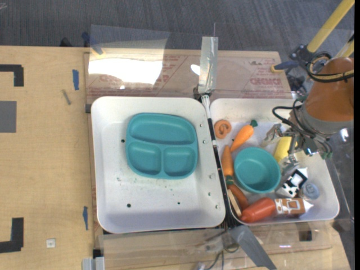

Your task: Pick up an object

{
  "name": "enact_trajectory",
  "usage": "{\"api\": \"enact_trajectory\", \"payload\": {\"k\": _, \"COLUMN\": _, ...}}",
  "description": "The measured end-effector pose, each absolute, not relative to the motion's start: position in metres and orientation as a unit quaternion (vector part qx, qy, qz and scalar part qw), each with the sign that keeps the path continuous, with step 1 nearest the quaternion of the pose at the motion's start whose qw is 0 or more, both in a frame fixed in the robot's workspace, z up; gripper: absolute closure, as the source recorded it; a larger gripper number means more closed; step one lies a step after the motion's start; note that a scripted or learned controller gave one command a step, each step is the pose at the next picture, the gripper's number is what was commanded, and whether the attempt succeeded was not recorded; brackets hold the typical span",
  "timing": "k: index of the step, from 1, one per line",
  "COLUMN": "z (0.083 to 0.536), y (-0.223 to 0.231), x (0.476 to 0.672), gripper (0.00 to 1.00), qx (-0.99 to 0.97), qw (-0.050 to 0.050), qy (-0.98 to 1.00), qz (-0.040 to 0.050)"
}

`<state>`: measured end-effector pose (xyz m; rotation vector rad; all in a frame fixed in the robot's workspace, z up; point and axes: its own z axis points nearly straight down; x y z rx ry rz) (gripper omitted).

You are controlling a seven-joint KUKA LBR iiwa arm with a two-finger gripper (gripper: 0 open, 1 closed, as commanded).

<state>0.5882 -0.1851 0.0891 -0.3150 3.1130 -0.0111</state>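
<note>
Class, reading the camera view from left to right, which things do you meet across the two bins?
Teal divided plate → round orange toy → teal bowl → yellow toy → gripper.

Bench [39, 151] — two white bins [112, 207]

I count 2 white bins [107, 151], 1 teal divided plate [162, 145], 1 teal bowl [256, 170], 2 carrots [242, 138], approx.

A teal divided plate [162, 145] lies in the left bin [107, 196]; a teal bowl [256, 170] sits among toys in the right bin [332, 198].
</note>
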Motion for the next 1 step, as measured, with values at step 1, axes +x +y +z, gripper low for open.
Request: {"api": "enact_trajectory", "payload": {"k": 1, "z": 0.1042, "y": -0.1817, "x": 0.5938, "gripper": 1.00, "qx": -0.103, "qw": 0.015, "qy": 0.995, "qz": -0.0042}}
